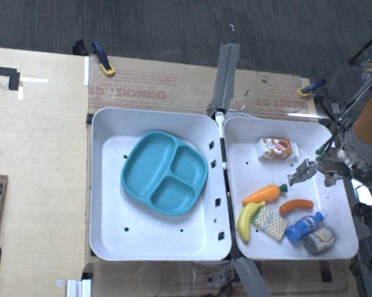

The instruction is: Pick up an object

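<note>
Two white bins side by side on the bench. Left bin (107,190) holds a blue three-compartment plate (164,172), sitting roughly mid-bin, tilted a bit. Right bin (237,148) holds all the small stuff. Arm comes in from the right edge, orange band visible at upper right; gripper (316,173) hangs over the right bin's upper right area, jaws look spread apart with nothing between them. Items below and left of it: banana (247,220) at the bin's lower left, curved, touching the patterned packet (269,223) beside it. Carrot (262,194) just above the banana. Sausage (295,206) right of the carrot, below the gripper. Blue bottle (304,226) lies near the lower right, against a grey can (318,240). Snack packet (276,149) sits apart near the bin's top, left of the gripper.
</note>
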You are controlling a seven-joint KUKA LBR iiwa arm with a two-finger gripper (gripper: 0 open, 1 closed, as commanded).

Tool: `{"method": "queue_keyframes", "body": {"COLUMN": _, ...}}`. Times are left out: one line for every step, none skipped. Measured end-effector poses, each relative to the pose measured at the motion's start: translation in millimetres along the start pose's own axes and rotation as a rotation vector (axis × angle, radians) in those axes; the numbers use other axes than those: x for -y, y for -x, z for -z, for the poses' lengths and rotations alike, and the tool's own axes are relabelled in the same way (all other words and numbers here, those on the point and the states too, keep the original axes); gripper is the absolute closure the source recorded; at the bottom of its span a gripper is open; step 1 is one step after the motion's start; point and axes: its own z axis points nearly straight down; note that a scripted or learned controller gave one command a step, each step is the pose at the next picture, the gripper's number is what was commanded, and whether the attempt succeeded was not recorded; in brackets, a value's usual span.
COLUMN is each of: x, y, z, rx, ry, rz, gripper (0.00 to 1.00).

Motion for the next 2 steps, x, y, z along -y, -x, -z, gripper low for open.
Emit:
{"method": "queue_keyframes", "body": {"x": 10.3, "y": -25.7, "z": -104.2, "rx": 0.0, "ry": 0.004, "rz": 0.066, "gripper": 0.0}}
{"method": "queue_keyframes", "body": {"x": 10.1, "y": -25.0, "z": -95.1, "rx": -0.001, "ry": 0.004, "rz": 0.062, "gripper": 1.0}}
